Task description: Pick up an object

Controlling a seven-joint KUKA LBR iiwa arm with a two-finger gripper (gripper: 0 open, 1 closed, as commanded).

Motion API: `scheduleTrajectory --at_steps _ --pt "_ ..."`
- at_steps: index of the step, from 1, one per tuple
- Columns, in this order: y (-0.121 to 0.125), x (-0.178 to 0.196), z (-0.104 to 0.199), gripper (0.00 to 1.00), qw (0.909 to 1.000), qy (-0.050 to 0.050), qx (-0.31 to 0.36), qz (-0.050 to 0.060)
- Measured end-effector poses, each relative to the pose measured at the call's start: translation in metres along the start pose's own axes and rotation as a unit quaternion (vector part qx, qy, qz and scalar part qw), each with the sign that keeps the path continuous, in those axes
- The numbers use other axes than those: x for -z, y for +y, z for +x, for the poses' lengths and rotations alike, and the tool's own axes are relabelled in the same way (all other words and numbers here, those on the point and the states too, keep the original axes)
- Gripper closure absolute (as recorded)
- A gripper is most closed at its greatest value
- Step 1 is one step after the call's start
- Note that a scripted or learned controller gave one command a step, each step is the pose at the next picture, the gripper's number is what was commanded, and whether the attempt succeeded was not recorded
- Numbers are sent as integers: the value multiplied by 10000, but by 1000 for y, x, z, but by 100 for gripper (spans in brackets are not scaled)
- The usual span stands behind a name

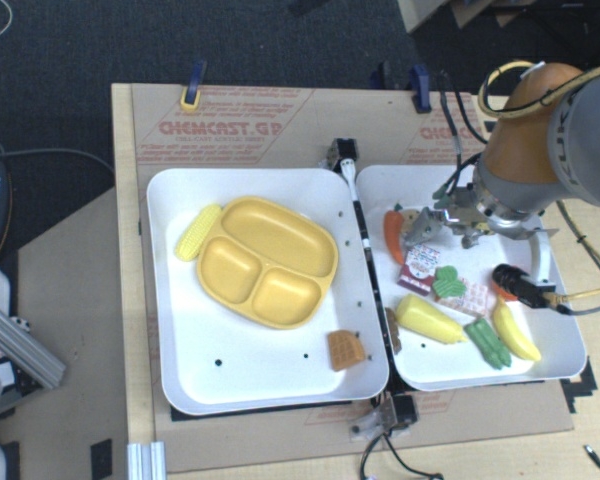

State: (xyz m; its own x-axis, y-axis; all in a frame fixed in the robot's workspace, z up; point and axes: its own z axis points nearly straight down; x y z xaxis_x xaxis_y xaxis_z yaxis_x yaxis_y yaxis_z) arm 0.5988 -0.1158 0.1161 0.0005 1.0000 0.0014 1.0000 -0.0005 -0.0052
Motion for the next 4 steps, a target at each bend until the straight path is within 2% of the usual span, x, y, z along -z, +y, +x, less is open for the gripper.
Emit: scheduleTrajectory --at_steps 1,2,3,4 --pt "0 -33 1 0 10000 -2 5 -7" --pt "1 -21 0 100 10000 -5 -3 -28" --pt "1 30 -10 100 10000 -16 -1 -53" --pt "7 94 -6 100 10000 -16 12 -68"
